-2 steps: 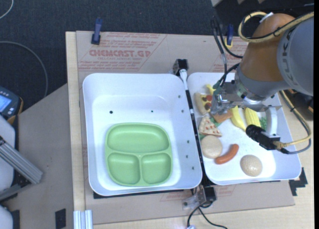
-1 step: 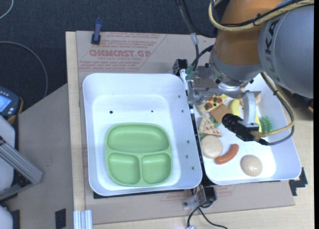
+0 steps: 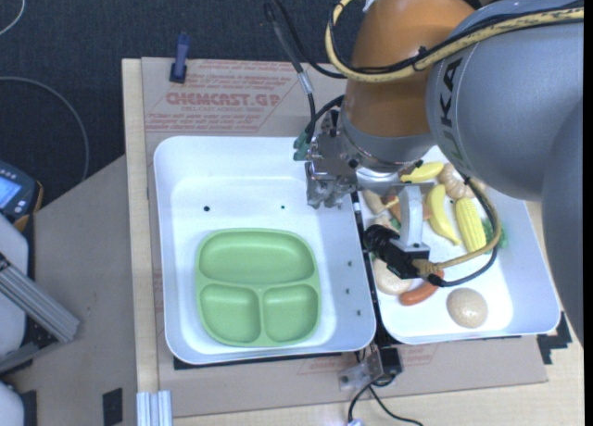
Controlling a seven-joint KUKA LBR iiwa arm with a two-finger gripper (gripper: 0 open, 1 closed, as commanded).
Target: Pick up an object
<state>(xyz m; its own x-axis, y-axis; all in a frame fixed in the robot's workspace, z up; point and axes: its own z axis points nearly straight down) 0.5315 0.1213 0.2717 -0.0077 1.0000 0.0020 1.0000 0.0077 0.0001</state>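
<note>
My gripper (image 3: 326,191) hangs below the orange band of the arm, over the upper right corner of the left bin (image 3: 185,193), close to the wall between the two bins. In the right bin (image 3: 523,308) lie a yellow banana (image 3: 440,213), a corn cob (image 3: 471,220), a beige egg-shaped thing (image 3: 466,306) and a small red sausage (image 3: 419,294). The arm hides the upper part of that bin. Nothing shows in the gripper.
A green divided plate (image 3: 258,283) fills the lower middle of the left bin. A black cable loop (image 3: 398,256) droops from the arm over the right bin's toys. A blue clip (image 3: 179,60) sits on the cardboard behind the bins.
</note>
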